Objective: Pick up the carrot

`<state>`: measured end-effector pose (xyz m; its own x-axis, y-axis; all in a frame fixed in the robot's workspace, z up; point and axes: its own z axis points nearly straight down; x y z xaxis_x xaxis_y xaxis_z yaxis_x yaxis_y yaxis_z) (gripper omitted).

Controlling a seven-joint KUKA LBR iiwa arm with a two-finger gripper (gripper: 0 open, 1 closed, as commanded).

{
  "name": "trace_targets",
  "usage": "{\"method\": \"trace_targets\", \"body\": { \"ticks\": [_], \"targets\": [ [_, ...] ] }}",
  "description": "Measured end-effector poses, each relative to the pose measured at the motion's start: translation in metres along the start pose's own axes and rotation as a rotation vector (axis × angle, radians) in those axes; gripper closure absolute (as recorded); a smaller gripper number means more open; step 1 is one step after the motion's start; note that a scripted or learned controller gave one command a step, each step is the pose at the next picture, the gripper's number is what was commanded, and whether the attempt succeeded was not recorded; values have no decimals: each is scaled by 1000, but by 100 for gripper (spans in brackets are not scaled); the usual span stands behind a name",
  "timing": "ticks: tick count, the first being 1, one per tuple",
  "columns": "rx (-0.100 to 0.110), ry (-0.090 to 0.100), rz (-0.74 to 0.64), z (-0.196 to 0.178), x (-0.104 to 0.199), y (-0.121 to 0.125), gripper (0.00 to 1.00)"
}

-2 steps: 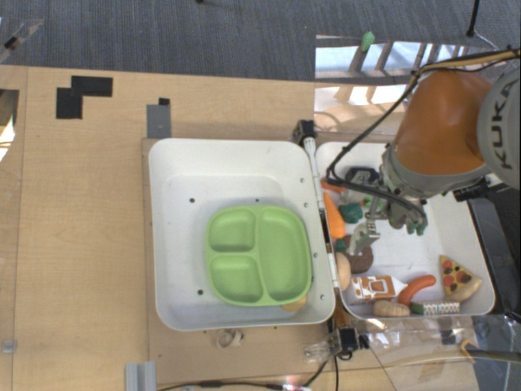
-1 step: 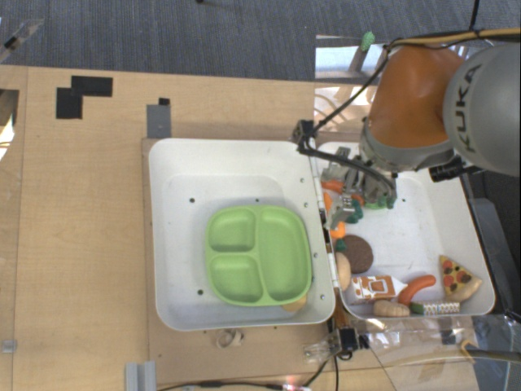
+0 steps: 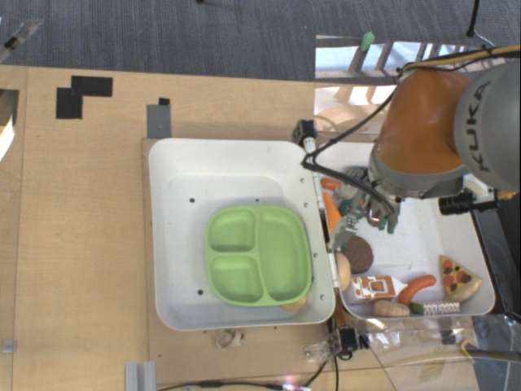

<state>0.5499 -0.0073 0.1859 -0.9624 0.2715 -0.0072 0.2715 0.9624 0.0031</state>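
The carrot [image 3: 331, 213], slim and orange, lies lengthwise along the left wall of the right bin [image 3: 423, 312], its upper end tucked under the arm's wrist, partly hidden there.

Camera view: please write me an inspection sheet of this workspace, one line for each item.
Surface: wooden bench bearing left white bin and right white bin.
Job's things: carrot lies at the right bin's left wall.
Clutter: green divided plate in left bin; pizza slice toy, sausage, brown round piece in right bin.
Grippers: gripper low over the right bin, near the carrot; finger state unclear.
Cables: black cable along the arm.
Surroundings: grey carpet.
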Motion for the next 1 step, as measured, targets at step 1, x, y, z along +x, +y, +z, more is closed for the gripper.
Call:
{"method": "trace_targets", "body": {
  "ticks": [1],
  "targets": [
    [0,-5,30,-26,-109,-16,0]
  ]
}}
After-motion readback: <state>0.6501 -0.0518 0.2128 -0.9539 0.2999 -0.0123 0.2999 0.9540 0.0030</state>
